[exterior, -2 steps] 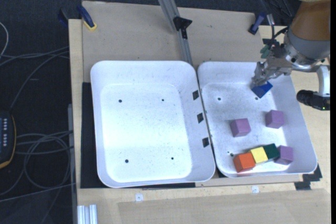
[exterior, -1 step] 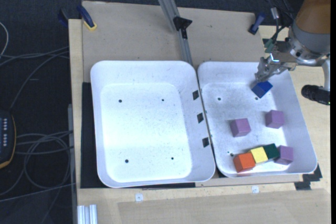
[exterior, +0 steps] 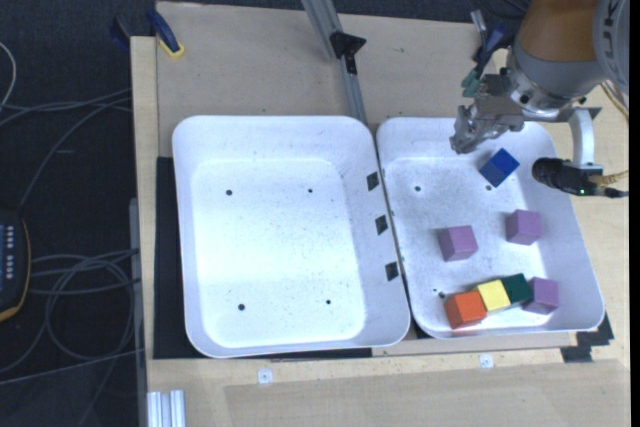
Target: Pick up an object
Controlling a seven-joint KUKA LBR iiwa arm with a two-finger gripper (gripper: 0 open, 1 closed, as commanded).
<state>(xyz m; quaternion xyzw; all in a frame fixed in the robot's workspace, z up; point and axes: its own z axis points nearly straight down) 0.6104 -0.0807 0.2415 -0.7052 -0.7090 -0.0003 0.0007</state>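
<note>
Seven small blocks are seen in the right bin (exterior: 590, 275). A blue cube (exterior: 498, 166) lies tilted near the far wall. Two purple cubes (exterior: 457, 242) (exterior: 523, 226) are placed apart near the middle. Along the near wall an orange block (exterior: 465, 308), a yellow block (exterior: 494, 295) and a green block (exterior: 517, 288) are lined up, seemingly touching. Just beside the green one, a third purple cube (exterior: 545, 294) is found.
</note>
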